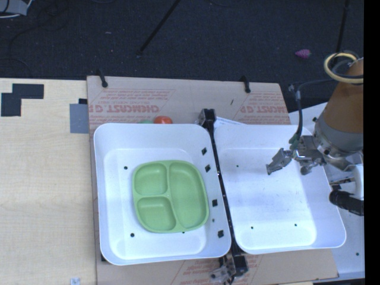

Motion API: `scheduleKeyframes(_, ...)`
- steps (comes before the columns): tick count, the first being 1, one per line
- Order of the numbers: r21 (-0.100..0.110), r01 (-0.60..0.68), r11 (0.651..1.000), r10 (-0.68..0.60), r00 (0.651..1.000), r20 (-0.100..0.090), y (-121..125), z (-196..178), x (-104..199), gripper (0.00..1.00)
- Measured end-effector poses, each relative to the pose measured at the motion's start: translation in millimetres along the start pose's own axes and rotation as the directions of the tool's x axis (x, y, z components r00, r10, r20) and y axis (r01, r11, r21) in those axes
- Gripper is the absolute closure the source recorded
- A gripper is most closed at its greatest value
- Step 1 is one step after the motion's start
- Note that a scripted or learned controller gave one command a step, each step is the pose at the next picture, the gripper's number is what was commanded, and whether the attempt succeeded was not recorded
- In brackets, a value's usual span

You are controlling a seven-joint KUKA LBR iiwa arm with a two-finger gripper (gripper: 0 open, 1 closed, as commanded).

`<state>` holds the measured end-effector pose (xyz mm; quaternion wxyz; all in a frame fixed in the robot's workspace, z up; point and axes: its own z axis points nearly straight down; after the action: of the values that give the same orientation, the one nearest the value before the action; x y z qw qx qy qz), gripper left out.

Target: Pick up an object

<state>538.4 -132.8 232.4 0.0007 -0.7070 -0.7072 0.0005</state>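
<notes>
Here, the gripper (278,162) of a grey KUKA arm (343,114) with an orange band hangs over the right bin (332,233), near its far right side, its fingers slightly parted and nothing between them. The arm reaches in from the right, a dark cable looping beside it. In the left bin (113,242), well apart from the gripper, a green divided plate (170,196) with three compartments lies flat on the floor. A black clip strip (217,183) runs between the two bins. Behind the left bin's far rim, a small orange-red object (162,120) peeks out. The cardboard sheet (142,103) beneath carries upside-down red lettering, too blurred to read with certainty.
</notes>
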Motion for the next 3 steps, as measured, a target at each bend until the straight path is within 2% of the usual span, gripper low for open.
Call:
scheduleKeyframes(1, 0.007, -0.001, 1.000, 0.001, 1.000, -0.002, -7.4, 54.4, -7.6, 0.00)
scheduleKeyframes(2, 0.006, 0.000, 1.000, 0.000, 1.000, -0.003, -16.6, 109.2, -0.4, 0.00)
scheduleKeyframes(3, 0.002, -0.001, 1.000, 0.001, 1.000, -0.001, -16.8, 146.4, 0.6, 0.00)
